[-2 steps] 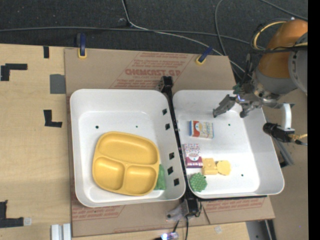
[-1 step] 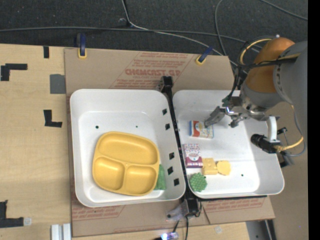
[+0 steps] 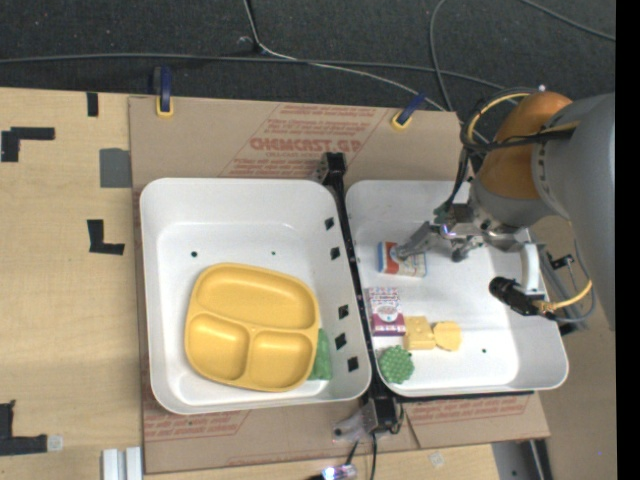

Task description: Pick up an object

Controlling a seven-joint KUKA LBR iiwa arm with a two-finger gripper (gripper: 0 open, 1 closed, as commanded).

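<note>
In the right bin [image 3: 500, 368] lie several small objects. A small red, white and blue box [image 3: 389, 258] sits near the bin's left wall. Below it lies a maroon and pink carton [image 3: 384, 308], then a yellow cheese-like piece [image 3: 432, 335] and a green bumpy object [image 3: 397, 365]. My gripper [image 3: 418, 251] is low in this bin, directly to the right of the small box and touching or nearly touching it. The grey arm with its orange band [image 3: 515, 158] reaches in from the right.
The left bin [image 3: 165, 218] holds a yellow divided plate [image 3: 250, 323] with a green item [image 3: 322, 356] wedged at its right edge. A black divider [image 3: 345, 258] runs between the bins. Cables [image 3: 540, 293] hang off the wrist over the right bin's right side.
</note>
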